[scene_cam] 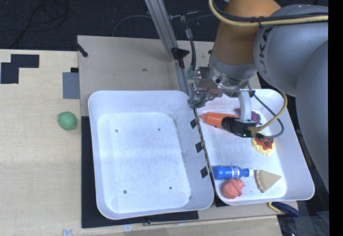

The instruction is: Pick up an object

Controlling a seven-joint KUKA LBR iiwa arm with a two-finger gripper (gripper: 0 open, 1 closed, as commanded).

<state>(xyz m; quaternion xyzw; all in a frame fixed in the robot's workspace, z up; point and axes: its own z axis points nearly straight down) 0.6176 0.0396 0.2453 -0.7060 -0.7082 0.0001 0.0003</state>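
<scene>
My gripper (pixel 199 95) hangs low over the far left corner of the right bin (pixel 292 186), close to the wall between the two bins. An orange carrot-shaped toy (pixel 213 119) lies just in front of the gripper, a little to its right. A small purple thing (pixel 255 117) peeks out behind the wrist. Further right lies a yellow and red toy (pixel 263 145). At the near end of the bin are a blue and white bottle (pixel 230 171), a red lump (pixel 232 189) and a tan wedge (pixel 266 179). Nothing shows between the gripper and these things.
The left bin (pixel 139 154) stands beside the right one. A green ball (pixel 67 120) rests on the bench left of the bins. A slanted aluminium rail (pixel 163 26) rises behind the bins, near the arm's wrist.
</scene>
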